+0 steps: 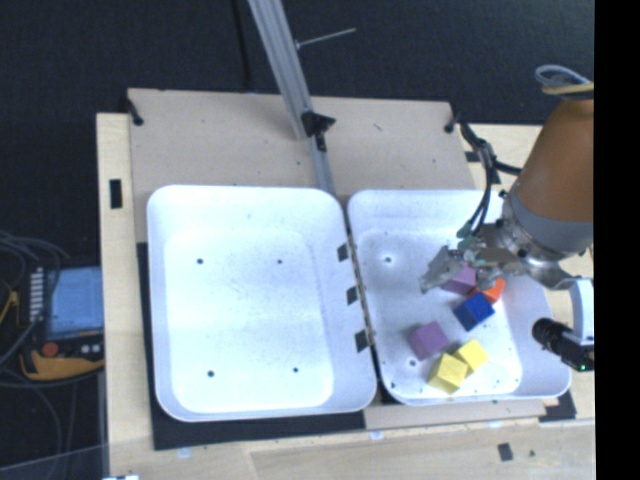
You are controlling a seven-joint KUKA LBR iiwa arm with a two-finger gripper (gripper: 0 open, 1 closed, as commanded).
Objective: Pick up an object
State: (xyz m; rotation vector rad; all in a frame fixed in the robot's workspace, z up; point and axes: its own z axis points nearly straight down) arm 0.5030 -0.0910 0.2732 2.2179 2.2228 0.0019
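My gripper [447, 269] hangs low over the right bin [395, 233], near its middle right, with its grey fingers pointing left. A small purple piece [462, 284] lies just under and right of the fingertips, and I cannot tell whether they touch it. An orange piece [495, 290] and a blue block [474, 311] sit right beside it. Nearer the front lie a purple cube [428, 339] and two yellow blocks [459, 363], one touching the other.
The left bin [245, 298] sits beside the right one, joined by small clips at the shared rim. A slanted metal rail [285, 63] rises from behind the bins. A black part [558, 340] of the arm overhangs the right bin's front right corner.
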